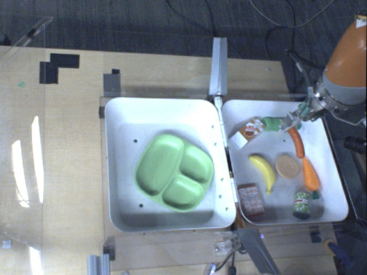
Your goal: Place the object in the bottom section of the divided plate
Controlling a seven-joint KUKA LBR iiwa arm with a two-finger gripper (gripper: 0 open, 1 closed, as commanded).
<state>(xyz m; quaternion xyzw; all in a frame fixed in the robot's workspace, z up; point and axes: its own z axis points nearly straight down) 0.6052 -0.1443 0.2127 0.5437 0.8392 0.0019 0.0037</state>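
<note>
Fingers (302, 112) hover over right bin (338, 193) on wooden bench (63, 171).

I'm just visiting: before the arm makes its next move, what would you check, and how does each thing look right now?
1. Divided plate lies flat in the left bin: ok.
2. Its bottom section holds nothing: ok.
3. Gripper holds an object: not ok; it hangs at the top of the right bin by the green bottle, with nothing seen between its fingers.
4. Fingers open or shut: cannot tell.
5. Objects within reach: ok; banana, carrot and chili lie in the right bin.
6. Which object is meant: cannot tell.
</note>
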